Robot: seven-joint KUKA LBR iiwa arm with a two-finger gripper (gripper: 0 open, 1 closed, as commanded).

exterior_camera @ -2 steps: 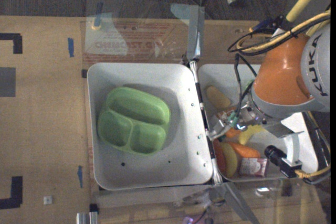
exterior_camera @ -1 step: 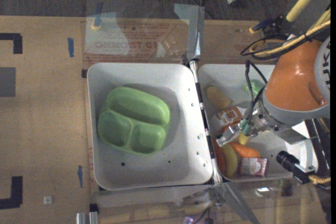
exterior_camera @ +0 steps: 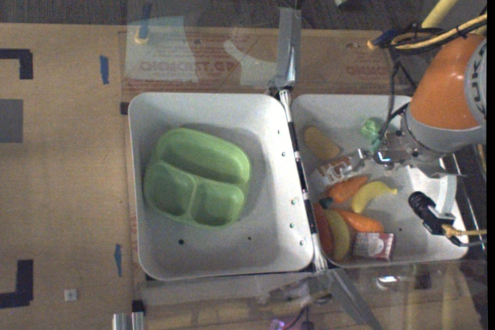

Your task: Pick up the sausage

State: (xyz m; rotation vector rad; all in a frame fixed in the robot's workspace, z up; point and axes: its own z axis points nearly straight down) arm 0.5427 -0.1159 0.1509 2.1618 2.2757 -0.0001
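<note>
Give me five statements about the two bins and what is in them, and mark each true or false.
1. The green divided tray lies in the left bin. True.
2. The banana lies in the left bin. False: it is in the right bin, beside an orange carrot-like piece.
3. The arm hangs over the right bin. True.
4. The green tray holds several food items. False: the items lie in the right bin, none in the tray's compartments.
5. A small red and white packet lies near the right bin's front edge. True.
</note>
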